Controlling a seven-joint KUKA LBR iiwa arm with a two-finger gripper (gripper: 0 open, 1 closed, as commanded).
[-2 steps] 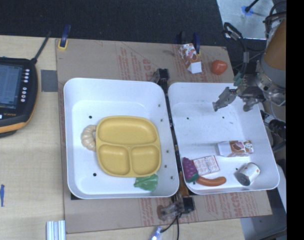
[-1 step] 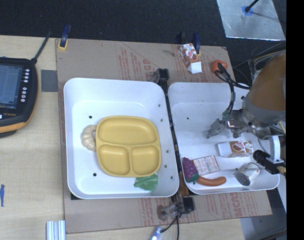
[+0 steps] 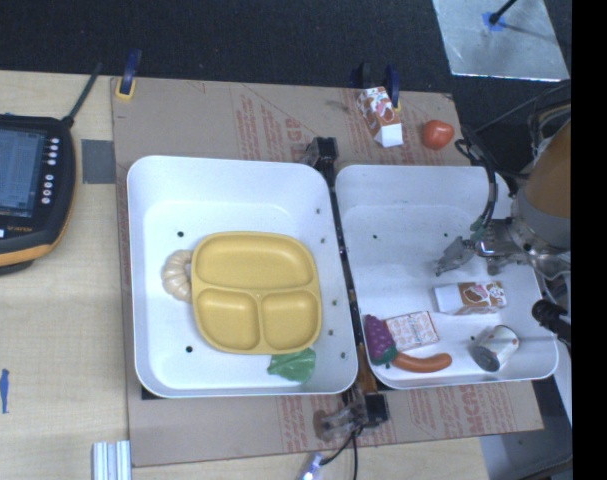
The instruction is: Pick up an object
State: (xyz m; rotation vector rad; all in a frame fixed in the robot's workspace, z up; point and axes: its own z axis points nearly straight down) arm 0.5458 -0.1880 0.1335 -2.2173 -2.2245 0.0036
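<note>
Arm reached in from the right, tool (image 3: 461, 258) low over the right bin (image 3: 403, 193), fingers spread, gripping nothing; small box (image 3: 470, 297) just beside.

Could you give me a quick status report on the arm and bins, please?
Two-finger gripper open over right white bin, holding nothing. Nearest: small white and brown carton, lying flat. Nothing in between.

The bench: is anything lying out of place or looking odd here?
Yes. A small carton and a red tomato-like ball lie on the cardboard behind the right bin, outside both bins. In that bin, a metal cup lies tipped on its side.
</note>
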